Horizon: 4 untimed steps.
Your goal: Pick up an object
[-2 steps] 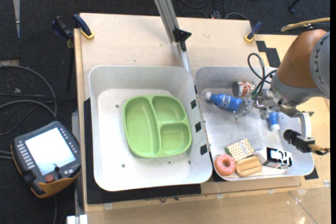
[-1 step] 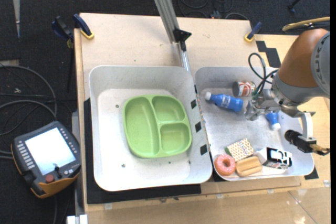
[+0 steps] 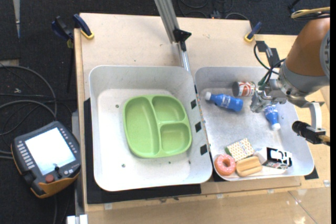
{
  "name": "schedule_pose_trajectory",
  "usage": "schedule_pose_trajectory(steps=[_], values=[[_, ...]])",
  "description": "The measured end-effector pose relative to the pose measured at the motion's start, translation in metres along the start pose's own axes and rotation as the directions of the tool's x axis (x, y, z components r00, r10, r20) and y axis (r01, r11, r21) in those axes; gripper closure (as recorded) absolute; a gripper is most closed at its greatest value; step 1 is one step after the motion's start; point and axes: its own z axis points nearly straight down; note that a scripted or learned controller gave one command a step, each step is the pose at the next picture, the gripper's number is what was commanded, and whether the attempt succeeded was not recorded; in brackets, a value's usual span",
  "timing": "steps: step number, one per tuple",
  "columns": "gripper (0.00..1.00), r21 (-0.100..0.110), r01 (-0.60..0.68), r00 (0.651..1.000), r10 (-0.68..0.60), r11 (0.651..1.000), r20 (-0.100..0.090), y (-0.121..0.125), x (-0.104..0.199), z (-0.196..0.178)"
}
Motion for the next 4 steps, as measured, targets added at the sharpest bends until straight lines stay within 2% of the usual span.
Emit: schedule_pose_trajectory(steps=[2,3,4], values=[[1.0,0.0,0.0,1.0,0.0,1.0,0.0,0.006,-0.001,-0.072],[1.0,0.002,0.006,1.0,-0.006,1.0,-0.003,0.019,0.055,-0.081],[1.0,0.004,0.005,1.0,-0.005,1.0,-0.002,0.032,0.101,-0.075]])
